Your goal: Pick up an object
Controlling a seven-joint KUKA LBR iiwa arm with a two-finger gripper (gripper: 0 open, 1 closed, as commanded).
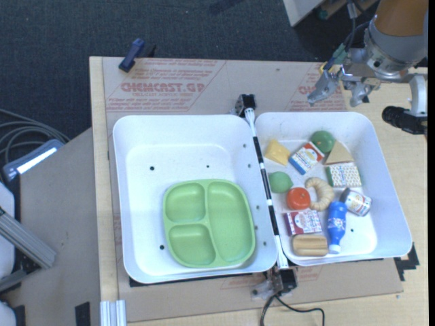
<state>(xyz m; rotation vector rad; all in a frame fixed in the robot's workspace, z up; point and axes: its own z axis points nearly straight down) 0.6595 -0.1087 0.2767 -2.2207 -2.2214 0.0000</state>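
Note:
My gripper [339,91] hangs above the bench just behind the right bin's [387,182] far rim, fingers spread and nothing between them. Several toy foods lie in that bin. At the back are a yellow cheese wedge [276,152], a snack packet [306,158], a green round piece [322,141], a sandwich wedge [338,155] and a green patterned box [344,175]. Further forward lie a green ball [280,180], a red tomato [298,197], a pretzel ring [319,190], a small can [357,202], a blue bottle [336,224], a red packet [304,221] and a hotdog [309,244].
The left bin [136,155] holds a green divided plate [207,223]. A blue clip [131,54] lies on the cardboard at the back left. Black clamps [245,103] sit where the two bins meet. Cables lie off the bench to the left.

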